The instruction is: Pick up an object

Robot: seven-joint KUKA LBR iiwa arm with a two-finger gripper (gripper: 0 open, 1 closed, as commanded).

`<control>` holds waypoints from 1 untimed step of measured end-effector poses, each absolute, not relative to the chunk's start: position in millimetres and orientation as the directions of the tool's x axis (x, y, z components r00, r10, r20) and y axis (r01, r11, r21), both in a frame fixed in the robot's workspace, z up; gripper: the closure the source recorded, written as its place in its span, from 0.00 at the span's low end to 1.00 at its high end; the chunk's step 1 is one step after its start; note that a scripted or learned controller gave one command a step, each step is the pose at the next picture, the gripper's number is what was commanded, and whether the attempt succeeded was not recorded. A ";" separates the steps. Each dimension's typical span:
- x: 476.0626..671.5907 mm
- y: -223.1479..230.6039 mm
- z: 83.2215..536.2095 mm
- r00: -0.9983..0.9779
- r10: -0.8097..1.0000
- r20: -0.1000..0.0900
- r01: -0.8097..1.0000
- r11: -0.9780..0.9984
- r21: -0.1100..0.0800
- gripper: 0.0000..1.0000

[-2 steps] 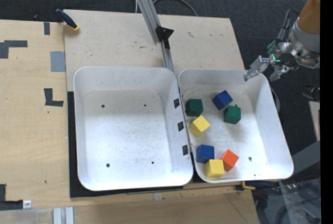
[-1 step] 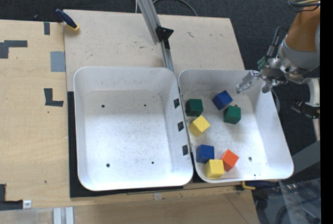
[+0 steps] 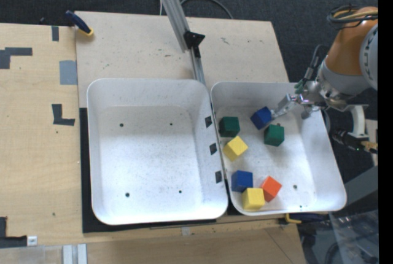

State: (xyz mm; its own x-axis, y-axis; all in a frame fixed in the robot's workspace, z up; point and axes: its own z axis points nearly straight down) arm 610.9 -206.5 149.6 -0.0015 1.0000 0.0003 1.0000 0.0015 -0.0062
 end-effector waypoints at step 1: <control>615.2 -208.1 118.0 -0.002 1.000 -0.005 1.000 0.002 0.012 0.00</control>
